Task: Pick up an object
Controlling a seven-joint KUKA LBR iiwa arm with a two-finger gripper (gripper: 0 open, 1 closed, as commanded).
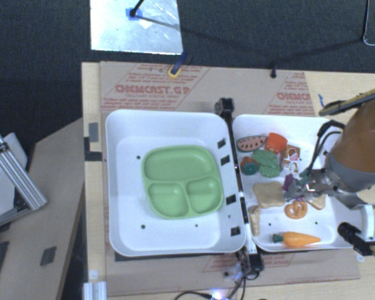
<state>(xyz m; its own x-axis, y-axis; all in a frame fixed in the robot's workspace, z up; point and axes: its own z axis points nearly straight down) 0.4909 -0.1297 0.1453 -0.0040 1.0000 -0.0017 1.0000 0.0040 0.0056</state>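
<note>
Carrot [296, 238] lies below the pretzel [295, 210] under jaws [302, 191], grip unclear.

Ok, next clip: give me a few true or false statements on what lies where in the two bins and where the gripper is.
1. The green tray lies in the left bin. True.
2. The carrot lies at the far edge of the right bin. False: it lies near the front edge.
3. The gripper is over the right bin, close to the pretzel. True.
4. The pretzel sits in one of the tray's compartments. False: it is in the right bin, between the gripper and the carrot.
5. The bread slice lies left of the gripper in this view. True.
</note>
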